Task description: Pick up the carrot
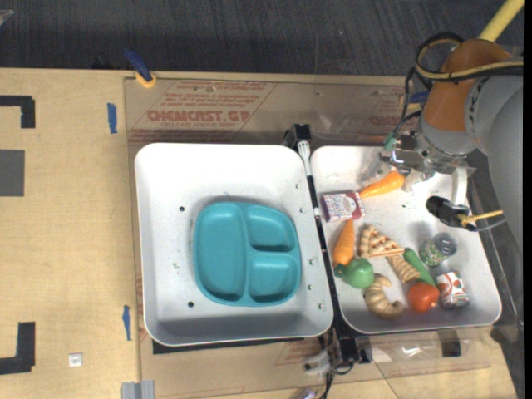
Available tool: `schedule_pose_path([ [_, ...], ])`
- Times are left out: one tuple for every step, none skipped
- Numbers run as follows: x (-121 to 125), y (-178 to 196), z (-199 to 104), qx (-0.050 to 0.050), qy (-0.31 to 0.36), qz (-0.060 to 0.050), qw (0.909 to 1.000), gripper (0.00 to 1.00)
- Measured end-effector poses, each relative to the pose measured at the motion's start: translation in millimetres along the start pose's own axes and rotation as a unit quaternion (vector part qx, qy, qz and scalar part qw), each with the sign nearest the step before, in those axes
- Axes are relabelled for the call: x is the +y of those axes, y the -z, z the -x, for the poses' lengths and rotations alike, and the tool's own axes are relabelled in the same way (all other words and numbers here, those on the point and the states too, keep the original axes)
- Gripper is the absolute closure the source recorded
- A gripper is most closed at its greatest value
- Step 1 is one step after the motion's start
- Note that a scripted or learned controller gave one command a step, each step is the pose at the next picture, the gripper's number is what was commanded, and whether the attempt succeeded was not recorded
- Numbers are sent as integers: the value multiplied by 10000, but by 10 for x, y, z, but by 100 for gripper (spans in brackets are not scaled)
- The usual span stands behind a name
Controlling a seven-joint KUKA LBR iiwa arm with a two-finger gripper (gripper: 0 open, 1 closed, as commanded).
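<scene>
The carrot, orange and tapered, is in the back part of the right bin, tilted with its thick end up and to the right. My gripper comes down from the right onto that thick end and looks shut on it. The carrot's tip points left toward a purple and white packet. A faint shadow lies on the bin floor just behind the carrot.
Toy foods crowd the front of the right bin: an orange piece, green pepper, waffle slice, croissant, tomato, small can. The left bin holds a teal divided plate.
</scene>
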State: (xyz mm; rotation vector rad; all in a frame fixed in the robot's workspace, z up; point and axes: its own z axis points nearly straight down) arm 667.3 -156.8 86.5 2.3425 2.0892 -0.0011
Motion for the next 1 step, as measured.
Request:
schedule_pose_path([
  [-10,117,36,-36,-13,-24,10000,100],
])
